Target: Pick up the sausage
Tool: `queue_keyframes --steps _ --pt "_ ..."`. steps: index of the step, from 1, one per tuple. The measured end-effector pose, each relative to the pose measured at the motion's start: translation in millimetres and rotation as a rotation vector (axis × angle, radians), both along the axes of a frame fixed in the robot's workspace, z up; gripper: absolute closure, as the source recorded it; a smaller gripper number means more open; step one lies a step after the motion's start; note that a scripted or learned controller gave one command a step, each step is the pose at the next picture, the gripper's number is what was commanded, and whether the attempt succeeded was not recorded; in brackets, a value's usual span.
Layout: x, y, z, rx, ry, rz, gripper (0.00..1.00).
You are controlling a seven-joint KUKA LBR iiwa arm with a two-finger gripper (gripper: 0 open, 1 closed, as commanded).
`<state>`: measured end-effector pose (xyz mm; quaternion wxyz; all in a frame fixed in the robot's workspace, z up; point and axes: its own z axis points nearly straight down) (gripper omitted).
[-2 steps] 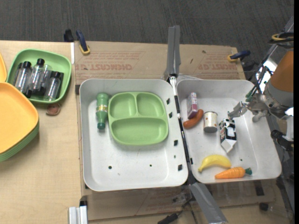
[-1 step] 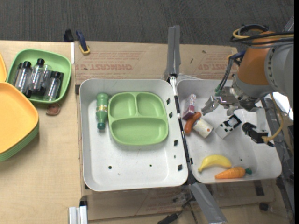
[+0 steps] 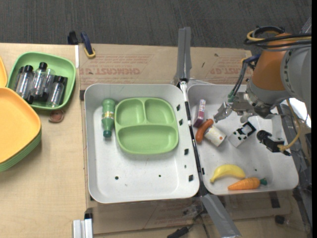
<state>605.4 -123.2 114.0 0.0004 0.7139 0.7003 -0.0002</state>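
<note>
The sausage (image 3: 203, 130) is a short reddish-orange link. It lies tilted near the left wall of the right bin (image 3: 277, 187), touching a white cylinder (image 3: 216, 136). My gripper (image 3: 232, 114) hangs over the upper middle of that bin, just right of and above the sausage. It is open, with nothing between its fingers. The nearer fingertip (image 3: 220, 114) is a short way from the sausage's upper end and apart from it.
The right bin also holds a pink-capped bottle (image 3: 201, 111), a white-and-black block (image 3: 242, 133), a banana (image 3: 227, 172) and a carrot (image 3: 245, 183). In the left bin (image 3: 99, 182) are a green divided plate (image 3: 146, 125) and a green bottle (image 3: 108, 117). Yellow plates and a tray of vials sit at the far left.
</note>
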Motion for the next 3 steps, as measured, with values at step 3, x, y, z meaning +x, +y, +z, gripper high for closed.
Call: queue_keyframes --steps 3 --pt "-88 -69 40 0.001 0.001 0.236 0.00"
